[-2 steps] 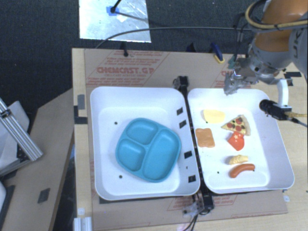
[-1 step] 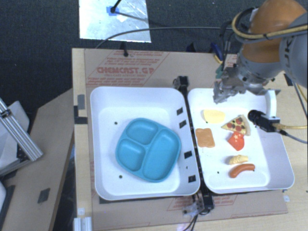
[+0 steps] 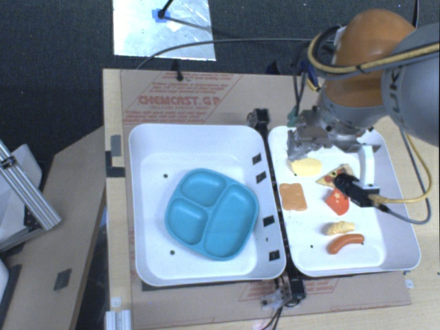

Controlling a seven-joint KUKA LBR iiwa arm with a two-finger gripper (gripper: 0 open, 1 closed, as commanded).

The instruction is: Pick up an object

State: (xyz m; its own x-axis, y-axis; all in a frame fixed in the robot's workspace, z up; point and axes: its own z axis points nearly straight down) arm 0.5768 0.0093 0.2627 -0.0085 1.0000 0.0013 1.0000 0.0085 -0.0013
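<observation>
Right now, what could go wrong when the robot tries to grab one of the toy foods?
1. The gripper sits just above the yellow piece, which looks flat and low in the right bin. It might slide away instead of lifting.
2. The brown slice and the pizza slice lie close by, so a slightly off descent could bump them or pinch the wrong one.

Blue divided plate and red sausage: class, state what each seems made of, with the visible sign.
Blue divided plate: probably moulded plastic, smooth and faintly glossy; even colour, rounded compartment ridges. Red sausage: likely toy plastic or rubber; uniform colour, slight sheen, though too small to be sure.
</observation>
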